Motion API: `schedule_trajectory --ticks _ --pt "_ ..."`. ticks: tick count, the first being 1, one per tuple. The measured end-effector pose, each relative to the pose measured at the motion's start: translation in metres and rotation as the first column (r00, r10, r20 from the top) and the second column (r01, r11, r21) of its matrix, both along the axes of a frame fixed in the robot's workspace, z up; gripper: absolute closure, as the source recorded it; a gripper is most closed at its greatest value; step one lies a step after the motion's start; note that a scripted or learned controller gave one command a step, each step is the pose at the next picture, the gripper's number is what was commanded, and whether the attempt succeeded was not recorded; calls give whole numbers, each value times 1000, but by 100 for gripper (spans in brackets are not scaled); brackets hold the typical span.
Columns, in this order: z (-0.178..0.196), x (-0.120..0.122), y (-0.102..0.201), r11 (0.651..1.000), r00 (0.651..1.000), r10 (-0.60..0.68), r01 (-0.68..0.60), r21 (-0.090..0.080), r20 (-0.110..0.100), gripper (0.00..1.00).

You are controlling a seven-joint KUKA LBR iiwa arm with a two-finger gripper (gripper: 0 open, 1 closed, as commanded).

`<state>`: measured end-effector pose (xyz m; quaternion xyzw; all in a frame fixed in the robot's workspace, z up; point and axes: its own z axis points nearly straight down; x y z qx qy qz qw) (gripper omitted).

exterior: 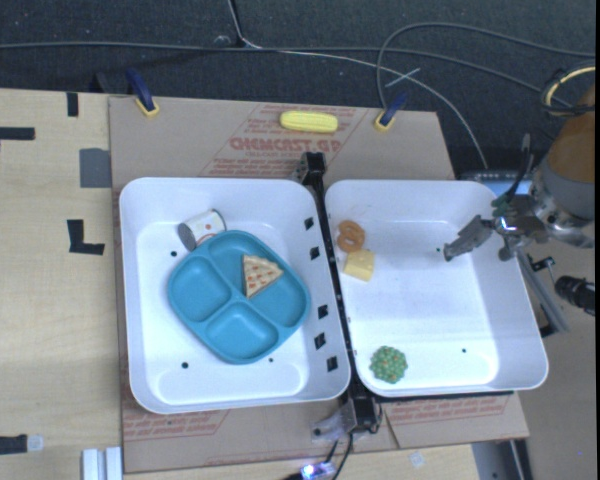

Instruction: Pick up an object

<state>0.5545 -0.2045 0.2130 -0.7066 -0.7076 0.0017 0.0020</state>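
Currently the task stands at its start: nothing is lifted, and every candidate object lies in a bin. The gripper (477, 239) hangs at the right side of the right bin (500, 368), near its far right corner. One dark finger slants down and left toward the bin floor; the second is masked by the wrist body, so whether the jaws are apart or together cannot be told. Nothing is visible between them.

Objects in the right bin:
- pretzel (351, 235), near the left wall
- cheese cube (359, 265), just in front of the pretzel
- green ball (388, 364), close to the near wall

All three lie well apart from the gripper, with bare bin floor between.

Objects in the left bin (145, 368):
- blue tray (220, 313) with several compartments
- pizza slice (261, 273), in the tray's right compartment
- can (201, 229), on its side, just beyond the tray

A banana (308, 122) lies on the cardboard behind both bins, outside them.

Remaining steps, as judged from this layout: select an object, travel over it, descend, close on it, lift. The right-bin items appear the nearest targets, and none has been reached
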Motion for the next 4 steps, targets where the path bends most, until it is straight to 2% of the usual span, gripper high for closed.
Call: schedule_trajectory --ticks 2,3,4 --pt "-104 -11 -11 1000 1000 -1 1 0 -1 0" --pt "-91 -10 -11 1000 1000 1 -1 0 3 100" --pt "-27 -9 -10 1000 1000 0 0 -2 10 100"
